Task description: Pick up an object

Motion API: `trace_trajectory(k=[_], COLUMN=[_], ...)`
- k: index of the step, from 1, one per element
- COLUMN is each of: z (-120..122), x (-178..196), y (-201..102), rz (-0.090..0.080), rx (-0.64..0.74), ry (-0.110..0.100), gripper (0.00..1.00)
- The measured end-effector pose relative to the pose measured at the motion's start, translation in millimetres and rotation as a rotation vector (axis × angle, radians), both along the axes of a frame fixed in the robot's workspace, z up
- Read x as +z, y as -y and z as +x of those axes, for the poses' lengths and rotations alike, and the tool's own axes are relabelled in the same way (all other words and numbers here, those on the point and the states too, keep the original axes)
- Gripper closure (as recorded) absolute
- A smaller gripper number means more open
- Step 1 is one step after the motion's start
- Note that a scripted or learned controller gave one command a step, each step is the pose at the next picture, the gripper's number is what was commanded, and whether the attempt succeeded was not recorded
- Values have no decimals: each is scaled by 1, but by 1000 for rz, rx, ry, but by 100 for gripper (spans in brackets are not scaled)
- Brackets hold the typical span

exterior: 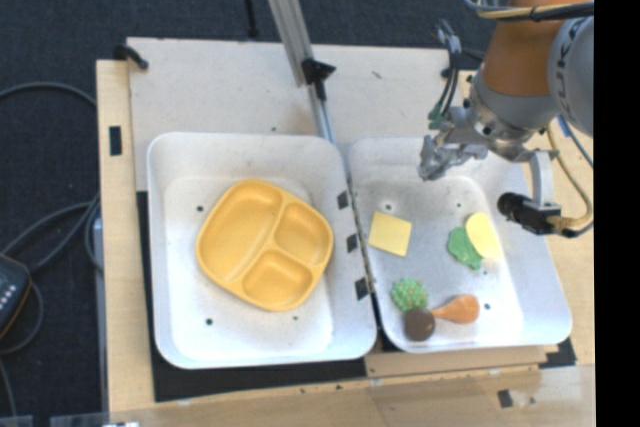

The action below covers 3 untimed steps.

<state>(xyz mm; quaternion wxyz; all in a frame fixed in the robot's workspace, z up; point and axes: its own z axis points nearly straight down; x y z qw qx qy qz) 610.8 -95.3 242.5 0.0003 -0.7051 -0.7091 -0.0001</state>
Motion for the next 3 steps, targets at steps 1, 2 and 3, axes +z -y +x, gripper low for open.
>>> trace_trajectory(k=[1, 2, 3], z=[-10, -20, -25], x=[4, -8, -14], y=[-62, -114, -170], rz=[1, 1, 1], rx=[2, 1, 2], ry=[1, 0, -1], gripper=[100, 100, 100])
